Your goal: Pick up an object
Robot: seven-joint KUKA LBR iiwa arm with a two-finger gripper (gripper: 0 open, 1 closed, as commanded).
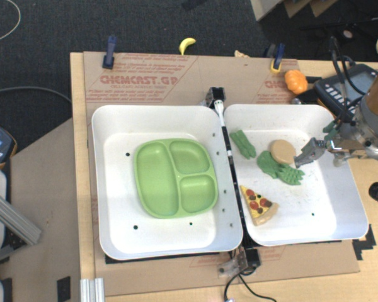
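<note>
In the right bin [340,222] lie a tan round bun [281,150], a green leafy toy piece [279,167] just below it, a green pod-shaped piece [243,143] to the left, and a pizza slice [259,205] near the front left corner. My gripper [309,153] reaches in from the right, low over the bin, its grey fingertips right beside the bun's right edge and the leafy piece. Nothing shows between the fingers.
The left bin [113,168] holds a green divided plate [176,177]. An orange toy [295,81] and a yellow banana [187,44] lie on the cardboard behind the bins, by blue clamps [109,51]. Black cables run between the bins.
</note>
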